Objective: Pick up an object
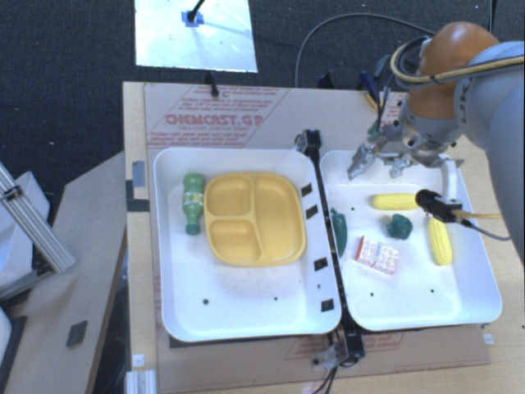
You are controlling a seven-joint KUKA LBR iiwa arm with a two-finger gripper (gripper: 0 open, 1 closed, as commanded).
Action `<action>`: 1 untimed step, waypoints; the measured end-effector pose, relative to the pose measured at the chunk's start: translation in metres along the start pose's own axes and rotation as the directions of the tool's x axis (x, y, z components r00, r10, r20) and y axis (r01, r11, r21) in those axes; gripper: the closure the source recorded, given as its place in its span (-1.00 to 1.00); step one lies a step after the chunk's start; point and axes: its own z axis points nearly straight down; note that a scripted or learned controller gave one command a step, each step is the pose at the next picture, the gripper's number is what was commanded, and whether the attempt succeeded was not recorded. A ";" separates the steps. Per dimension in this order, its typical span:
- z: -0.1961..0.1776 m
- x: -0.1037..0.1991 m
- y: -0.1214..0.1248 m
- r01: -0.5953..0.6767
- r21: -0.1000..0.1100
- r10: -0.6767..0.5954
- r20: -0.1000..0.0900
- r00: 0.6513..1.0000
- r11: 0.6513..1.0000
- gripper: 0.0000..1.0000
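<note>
**Could miss, bump or slip**

Found over the back part of the right bin [426,295]: the pincer [378,169], spread open, with nothing in it. Not touching any toy yet.

Lots to pick from down there. Closest to the pincer, a yellow corn [395,201] lying sideways. Just beside that, a small blue-green lump [400,226]. Nearer the right wall, a second corn [440,241] pointing front to back. Near the middle, a red and white packet [377,255]. Right by the wall between the bins, a dark green pepper [338,226]. Over in the left bin [246,304], a green bottle [193,203] just beside a yellow plate [253,218].

Might go wrong in a few ways, at a guess. Could come down beside the sideways corn and close on air. Could grab that corn near a tip and let it roll out, being round and smooth. Could push it into the blue-green lump and catch both, or neither. Could bump the back wall of the bin, being so close to it. Could slide off the packet, lying so flat. Best to drop straight over the middle of the corn, across its thin way, and squeeze only when low enough.
</note>
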 end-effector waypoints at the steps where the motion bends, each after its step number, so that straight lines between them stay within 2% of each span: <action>1: 0.042 -0.001 -0.005 0.000 0.001 0.000 0.000 1.000 1.000 -1.00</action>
